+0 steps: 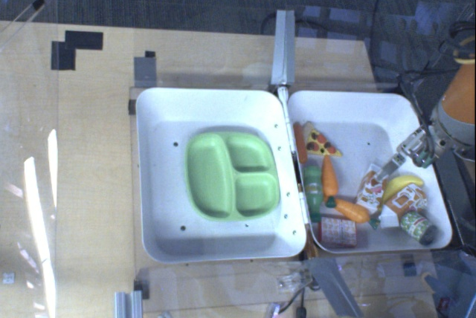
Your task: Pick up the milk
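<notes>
The milk (369, 192) is a small white carton with orange print. It lies in the right bin (357, 112), toward its front right. A second orange and white carton (407, 199) lies just to its right, under a yellow banana (402, 182). My gripper (385, 171) reaches in from the right edge at a slant, and its tip sits at the milk's upper right corner, between the milk and the banana. Nothing visibly hangs from it.
The right bin also holds a pizza slice (324, 143), a hot dog (300, 140), two carrots (329, 176) (350, 210), a green bottle (313, 189), a red box (338, 232) and a dark-capped jar (416, 226). The left bin (160, 160) holds a green divided tray (232, 174).
</notes>
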{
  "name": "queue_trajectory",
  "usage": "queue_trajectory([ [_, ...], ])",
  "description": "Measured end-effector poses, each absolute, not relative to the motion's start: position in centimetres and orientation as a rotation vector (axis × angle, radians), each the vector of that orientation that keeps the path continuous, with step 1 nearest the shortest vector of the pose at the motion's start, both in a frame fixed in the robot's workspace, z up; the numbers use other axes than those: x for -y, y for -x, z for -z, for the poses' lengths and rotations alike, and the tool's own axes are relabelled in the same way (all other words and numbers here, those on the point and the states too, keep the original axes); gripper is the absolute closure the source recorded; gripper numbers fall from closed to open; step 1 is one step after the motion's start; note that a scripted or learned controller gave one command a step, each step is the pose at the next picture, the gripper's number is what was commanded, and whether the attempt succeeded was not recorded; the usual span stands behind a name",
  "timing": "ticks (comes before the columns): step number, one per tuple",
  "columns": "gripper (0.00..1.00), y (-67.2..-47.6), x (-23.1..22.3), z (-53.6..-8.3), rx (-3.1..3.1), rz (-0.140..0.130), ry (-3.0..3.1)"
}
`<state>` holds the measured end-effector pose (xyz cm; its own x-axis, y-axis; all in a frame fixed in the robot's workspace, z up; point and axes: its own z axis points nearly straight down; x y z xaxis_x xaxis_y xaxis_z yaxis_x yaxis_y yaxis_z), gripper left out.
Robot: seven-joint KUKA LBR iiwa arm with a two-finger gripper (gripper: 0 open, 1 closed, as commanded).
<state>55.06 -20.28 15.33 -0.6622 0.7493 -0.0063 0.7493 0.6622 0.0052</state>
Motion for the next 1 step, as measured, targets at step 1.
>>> queue_trajectory([
  [1,0.00,-52.41,17.94,-11.75,-2.790,-0.008,-1.371],
])
